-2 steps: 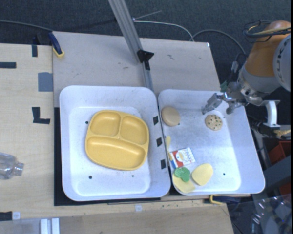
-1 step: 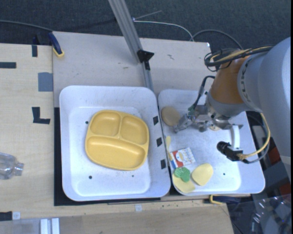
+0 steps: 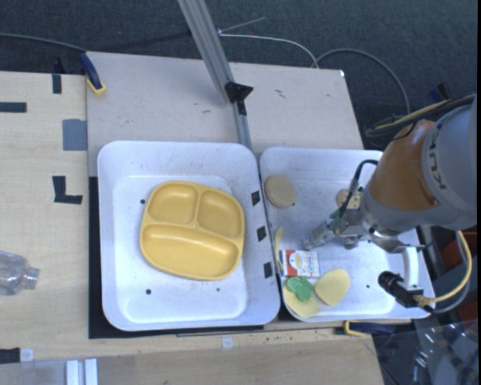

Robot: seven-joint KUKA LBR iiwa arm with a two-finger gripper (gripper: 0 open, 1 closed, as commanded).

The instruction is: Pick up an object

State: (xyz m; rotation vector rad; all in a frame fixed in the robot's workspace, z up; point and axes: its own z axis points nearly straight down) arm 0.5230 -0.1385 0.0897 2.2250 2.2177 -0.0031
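Near: pale yellow piece [image 3: 333, 286], green piece [image 3: 299, 288], carton [image 3: 299, 261] clustered in right bin [image 3: 305, 163] | Mid: gripper [image 3: 325, 236] just above carton, jaw state indeterminate | Far: tan disc [image 3: 280, 191] | Risk: crowding may deflect grasp.

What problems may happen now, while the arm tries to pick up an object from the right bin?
1. The small packet, green piece and yellow chip-shaped piece lie crowded together, so the gripper may push them instead of grasping one.
2. They sit near the right bin's front-left corner, so the wall may block a finger.
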